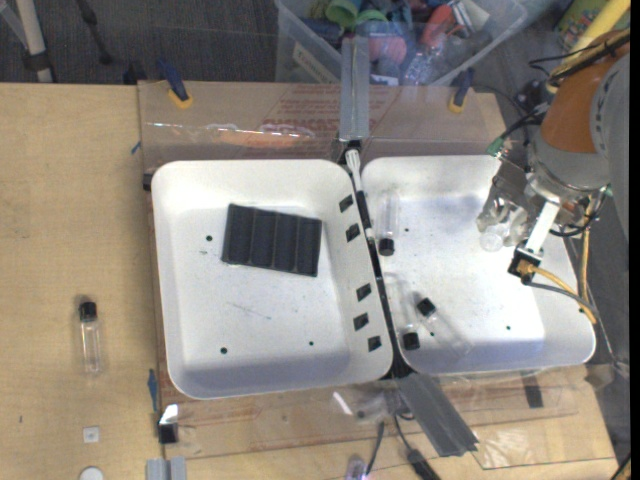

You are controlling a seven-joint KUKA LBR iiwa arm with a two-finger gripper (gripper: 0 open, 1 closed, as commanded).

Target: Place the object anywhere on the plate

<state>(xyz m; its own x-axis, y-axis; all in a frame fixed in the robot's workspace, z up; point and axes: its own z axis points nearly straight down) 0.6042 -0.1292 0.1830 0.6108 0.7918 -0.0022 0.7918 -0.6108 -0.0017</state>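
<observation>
Where the two white bins meet, a grey divider rail (362,258) runs between them, set with small black tabs.

Left bin (180,358): holds one black ribbed plate (272,240), lying flat and slightly skewed in the upper half. A few dark specks dot the floor.

Right bin (560,343): three clear vials with black caps, all toward the divider side. The upper vial (386,230) lies just beside the rail, the middle vial (423,309) lower down, and the lowest vial (409,340) near the front corner. None is on the plate; all are well apart from it.

Gripper (508,224): over the right bin's far side, below the arm's orange band (580,108). A pale glassy blur (492,218) sits against it. Cannot tell whether the gripper is wide, narrow or holding anything.

Outside the bins: a fourth vial (90,336) lies on the wooden bench (60,188) at left. A clear tote (400,13) of coloured toys stands behind.

Writing: reddish print on the clear sheet (290,118) behind the bins, not legible.
</observation>
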